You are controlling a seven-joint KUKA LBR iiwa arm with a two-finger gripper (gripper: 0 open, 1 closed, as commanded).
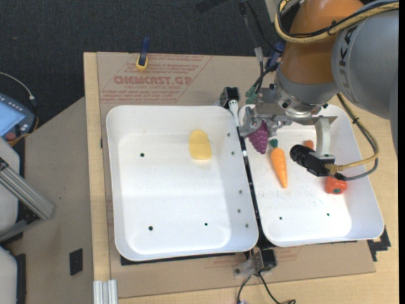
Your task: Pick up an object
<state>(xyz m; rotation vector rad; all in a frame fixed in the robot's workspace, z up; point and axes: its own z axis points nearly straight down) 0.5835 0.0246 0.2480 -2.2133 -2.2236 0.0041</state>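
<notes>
**ENTRY: GRIPPER AT RIGHT BIN, FAR LEFT CORNER**

Hovering the gripper [256,124] over the far left corner of the right bin [316,230], close to the rim shared with the left bin [171,230]. Not showing whether clenched or released: cannot tell.

Showing a purple grape bunch [259,140] directly under the gripper, touching or just below it. Not revealing whether grasped or merely lying on the bin floor.

Lying just beside the grapes, toward the near side: a carrot [279,166], blunt end pointing to the gripper, tip pointing to the near rim.

Resting farther right in the same bin: a small orange piece [308,145], partly hidden, and a red-orange rounded piece [336,185], well apart from the carrot.

Sitting alone in the left bin, toward its far side: a pale yellow rounded fruit [200,145], well apart from the gripper.

Reaching in from the right above all this: the grey arm with its orange band [319,11].

Lying under both bins: a brown cardboard sheet [158,78] bearing red print, with a blue-and-yellow clip [143,56] at its far edge.
</notes>
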